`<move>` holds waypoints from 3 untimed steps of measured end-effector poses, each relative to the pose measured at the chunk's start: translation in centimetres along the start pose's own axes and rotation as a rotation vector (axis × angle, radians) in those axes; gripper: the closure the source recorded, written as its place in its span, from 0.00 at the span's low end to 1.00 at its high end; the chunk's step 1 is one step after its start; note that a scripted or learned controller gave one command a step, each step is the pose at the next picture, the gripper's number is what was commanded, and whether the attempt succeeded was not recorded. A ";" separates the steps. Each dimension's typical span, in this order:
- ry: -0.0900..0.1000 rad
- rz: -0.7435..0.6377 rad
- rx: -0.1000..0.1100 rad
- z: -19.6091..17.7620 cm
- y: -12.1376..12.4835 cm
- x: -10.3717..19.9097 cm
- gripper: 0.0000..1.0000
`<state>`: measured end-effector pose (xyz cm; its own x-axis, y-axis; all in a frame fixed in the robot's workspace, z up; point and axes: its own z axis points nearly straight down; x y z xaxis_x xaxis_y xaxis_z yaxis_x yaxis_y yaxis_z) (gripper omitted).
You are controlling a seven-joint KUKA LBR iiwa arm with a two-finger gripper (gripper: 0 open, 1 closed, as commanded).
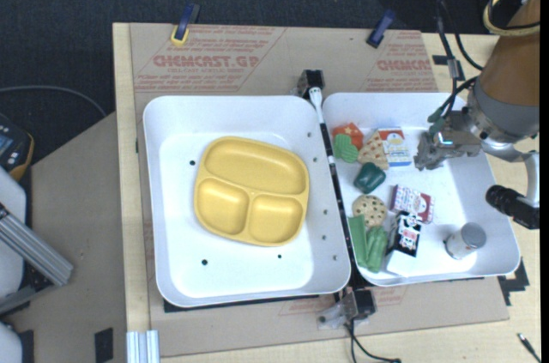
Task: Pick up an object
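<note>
In the right bin [502, 207], the toy food and small packages lie clustered toward its left side: an orange-and-green vegetable [346, 142], a small white carton [394, 147], a dark green piece [371, 177], a cookie [370, 209], a red-and-white packet [412, 203], green pods [372, 245] and a grey cylinder [464, 240]. The hand [436, 150] sits just right of the white carton, over bare bin floor; I cannot tell its finger state. Left of that bin, the left bin [163, 207] holds a yellow divided plate [250, 190].
</note>
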<state>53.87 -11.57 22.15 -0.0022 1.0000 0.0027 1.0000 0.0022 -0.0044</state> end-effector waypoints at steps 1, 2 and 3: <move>0.001 -0.003 0.000 0.4 -1.9 5.1 1.00; -0.001 0.002 -0.001 0.0 -4.1 5.9 1.00; -0.004 0.002 -0.008 -0.9 -2.3 5.5 1.00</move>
<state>51.55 -6.04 23.11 -0.0004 1.0000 -0.0010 1.0000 0.0004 0.0038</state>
